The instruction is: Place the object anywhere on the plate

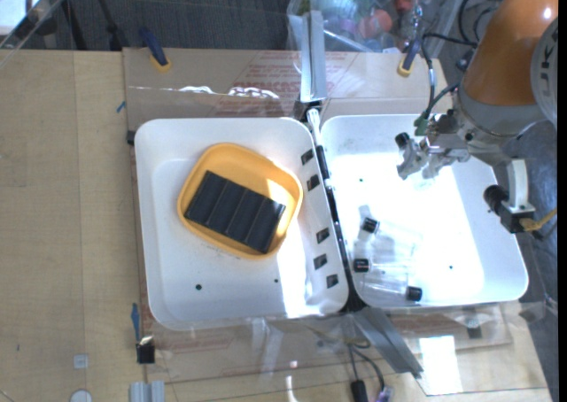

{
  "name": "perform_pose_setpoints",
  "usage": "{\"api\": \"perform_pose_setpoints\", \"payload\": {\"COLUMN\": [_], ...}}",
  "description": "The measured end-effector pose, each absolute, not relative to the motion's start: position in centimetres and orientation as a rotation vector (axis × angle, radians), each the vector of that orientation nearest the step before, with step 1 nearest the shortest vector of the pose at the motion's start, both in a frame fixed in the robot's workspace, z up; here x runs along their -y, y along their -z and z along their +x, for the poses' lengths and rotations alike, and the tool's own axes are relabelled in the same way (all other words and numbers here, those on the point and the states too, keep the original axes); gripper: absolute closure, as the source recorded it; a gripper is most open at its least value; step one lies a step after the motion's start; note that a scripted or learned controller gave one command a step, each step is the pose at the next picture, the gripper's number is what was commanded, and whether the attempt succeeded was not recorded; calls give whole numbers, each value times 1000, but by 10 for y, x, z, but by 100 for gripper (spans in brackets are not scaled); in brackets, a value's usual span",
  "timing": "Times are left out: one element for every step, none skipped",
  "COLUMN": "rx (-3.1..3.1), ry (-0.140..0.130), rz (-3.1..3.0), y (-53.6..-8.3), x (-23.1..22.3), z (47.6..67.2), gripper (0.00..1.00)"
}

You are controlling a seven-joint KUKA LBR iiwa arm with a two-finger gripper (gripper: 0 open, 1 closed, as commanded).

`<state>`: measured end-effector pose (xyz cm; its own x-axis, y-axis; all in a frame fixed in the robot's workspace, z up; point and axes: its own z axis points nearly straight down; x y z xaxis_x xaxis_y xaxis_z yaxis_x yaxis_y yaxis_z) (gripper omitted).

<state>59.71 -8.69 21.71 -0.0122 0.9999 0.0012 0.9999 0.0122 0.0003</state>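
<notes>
The gripper (416, 161) hangs above the right bin (496, 267); whether its fingers are spread cannot be told. The black object (235, 211) already lies on the yellow plate (270, 170), well left of the fingers, so placement looks done and retreat probably remains.

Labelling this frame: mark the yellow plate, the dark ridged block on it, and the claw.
yellow plate (199, 181): camera view, bare left rim.
dark ridged block (236, 211): camera view, middle of its top face.
claw (415, 161): camera view, its tip over the right bin.

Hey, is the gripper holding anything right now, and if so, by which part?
Nothing shows in the gripper. It hangs over the right bin, apart from the clear object on the bin floor.
</notes>
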Motion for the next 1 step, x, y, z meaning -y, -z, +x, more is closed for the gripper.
{"api": "perform_pose_setpoints", "payload": {"rx": [2524], "ry": [2], "rz": [-1874], "y": [-184], "x": [60], "z": [653], "gripper": [100]}}
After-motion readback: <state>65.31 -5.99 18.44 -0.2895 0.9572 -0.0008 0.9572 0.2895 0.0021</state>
